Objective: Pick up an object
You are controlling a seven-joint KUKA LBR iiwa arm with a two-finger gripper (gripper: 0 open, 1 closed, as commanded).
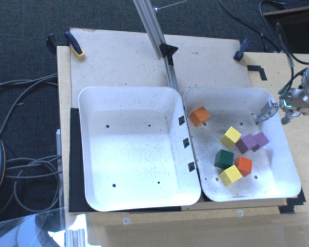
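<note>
— Which piece is closest to you?

— The purple block. It sits in the right bin, toward that bin's right side, and it lies at about seven o'clock from my gripper, near but not touching. It looks like two small cubes joined, with its long axis running roughly from eight o'clock to two o'clock.

— And what's around it?

— A yellow cube just beside it at nine o'clock. Further down, at about seven o'clock from the purple one, a green cube, an orange-red cube and a second yellow cube crowd together, touching or nearly so. An orange cube stands well apart at ten o'clock, near the divider between the bins. The left bin lies beyond that.

— Your fingers?

— Spread apart, nothing between them, poised over the right bin's upper right corner. I judge the coming move a short travel toward seven o'clock, then down, closing across the purple block's short width.
</note>
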